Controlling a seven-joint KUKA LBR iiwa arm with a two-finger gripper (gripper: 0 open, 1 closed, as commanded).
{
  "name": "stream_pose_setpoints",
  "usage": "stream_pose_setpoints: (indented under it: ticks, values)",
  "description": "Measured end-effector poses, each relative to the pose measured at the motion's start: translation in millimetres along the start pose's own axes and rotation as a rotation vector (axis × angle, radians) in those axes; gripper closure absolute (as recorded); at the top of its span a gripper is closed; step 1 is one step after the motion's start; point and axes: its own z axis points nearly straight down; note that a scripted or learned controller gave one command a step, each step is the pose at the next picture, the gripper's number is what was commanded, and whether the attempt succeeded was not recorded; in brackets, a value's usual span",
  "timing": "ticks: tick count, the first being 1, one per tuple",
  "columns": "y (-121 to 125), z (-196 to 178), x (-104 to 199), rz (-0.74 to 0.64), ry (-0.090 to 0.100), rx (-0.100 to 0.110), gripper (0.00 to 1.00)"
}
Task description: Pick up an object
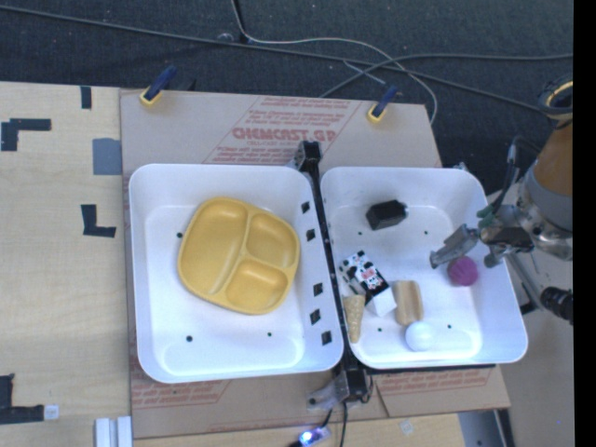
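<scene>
In the right bin (470, 190), a purple ball (463, 271) lies near the right wall. My gripper (470, 251) hangs just over it, open, with one finger (449, 250) to the ball's left and the other to its right. Nothing is held between them. Further left in the same bin are a black block (386, 214), a black-and-white cow-patterned piece (363, 275), a tan cone (355, 317), a tan cylinder (408, 302) and a white ball (420, 336).
The left bin (149, 277) holds a yellow divided plate (239, 254). A black divider (321, 250) separates the two bins. Cables (391, 63) run across the dark floor behind the bench. The arm's orange band (559, 161) is at the right edge.
</scene>
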Motion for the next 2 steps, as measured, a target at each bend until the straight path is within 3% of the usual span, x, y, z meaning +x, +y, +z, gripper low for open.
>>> stream_pose_setpoints:
  ticks: [1, 2]
  values:
    - [2, -6, 0, -0.004, -0.002, -0.011, 0.00]
    - [3, 59, 0, -0.003, -0.001, -0.005, 0.00]
